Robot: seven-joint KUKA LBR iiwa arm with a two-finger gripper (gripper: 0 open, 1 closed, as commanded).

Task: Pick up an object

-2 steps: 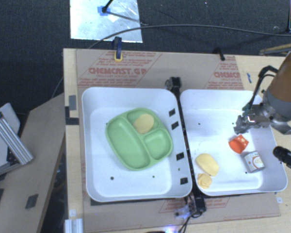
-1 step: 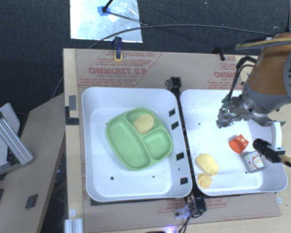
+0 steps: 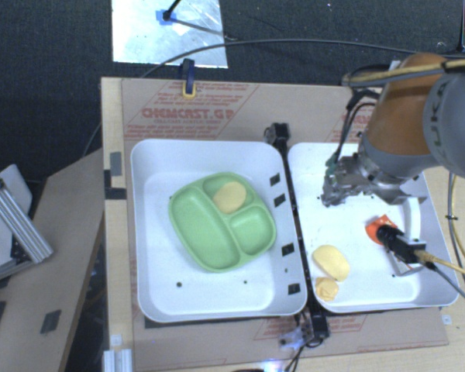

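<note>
The gripper point(image 3: 335, 188) is pictured over the back of the right bin point(image 3: 313, 160), its claw's state impossible to tell, with the approach judged unfinished; a shift toward the yellow piece point(image 3: 331, 261) near the bin's front would be required.

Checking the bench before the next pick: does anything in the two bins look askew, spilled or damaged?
Only mildly: the green divided plate in the left bin lies turned at a slant to the bin's walls. The yellow piece sits inside one compartment, and nothing looks spilled or broken.
</note>
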